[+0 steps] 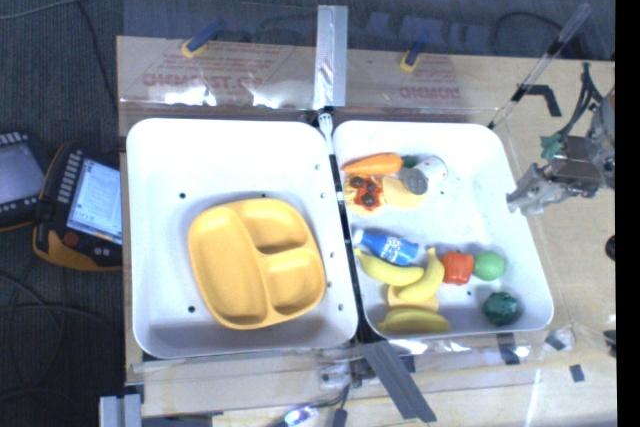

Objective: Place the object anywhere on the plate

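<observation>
A yellow plate (258,260) with three compartments lies in the left white bin (160,165), and nothing rests on it. The right bin (480,165) holds toy foods: an orange carrot (372,162), a blue bottle (390,247), yellow bananas (412,283), a red pepper (456,267), a light green ball (489,265) and a dark green piece (502,307). My gripper (548,185) hangs at the far right, just outside the right bin's right rim and apart from all the objects.
A silver-white item (420,177) and a red-and-black piece (365,191) lie beside the carrot. A metal divider (331,55) stands behind the bins. A teach pendant (80,210) lies left of the bench. Cables cross the carpet.
</observation>
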Motion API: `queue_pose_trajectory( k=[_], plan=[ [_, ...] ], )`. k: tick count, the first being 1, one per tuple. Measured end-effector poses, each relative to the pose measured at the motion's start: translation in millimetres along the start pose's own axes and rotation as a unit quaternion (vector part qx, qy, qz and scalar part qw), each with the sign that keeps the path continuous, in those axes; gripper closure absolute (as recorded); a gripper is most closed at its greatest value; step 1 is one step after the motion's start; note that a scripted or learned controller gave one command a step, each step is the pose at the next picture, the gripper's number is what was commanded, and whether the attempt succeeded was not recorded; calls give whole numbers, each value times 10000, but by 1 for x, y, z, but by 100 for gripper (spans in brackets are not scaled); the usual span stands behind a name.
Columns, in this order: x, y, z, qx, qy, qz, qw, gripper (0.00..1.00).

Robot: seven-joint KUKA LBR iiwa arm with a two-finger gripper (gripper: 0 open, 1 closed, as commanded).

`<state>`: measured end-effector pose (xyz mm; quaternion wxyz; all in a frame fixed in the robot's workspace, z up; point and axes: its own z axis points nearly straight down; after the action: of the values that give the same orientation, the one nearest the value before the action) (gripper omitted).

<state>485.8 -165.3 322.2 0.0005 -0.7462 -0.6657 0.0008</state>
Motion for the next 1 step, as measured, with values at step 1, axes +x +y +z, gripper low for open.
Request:
queue_pose_trajectory(
  k=[1],
  plan=[
    [78,-10,5,-8,0,-1329,9911,100]
  ],
)
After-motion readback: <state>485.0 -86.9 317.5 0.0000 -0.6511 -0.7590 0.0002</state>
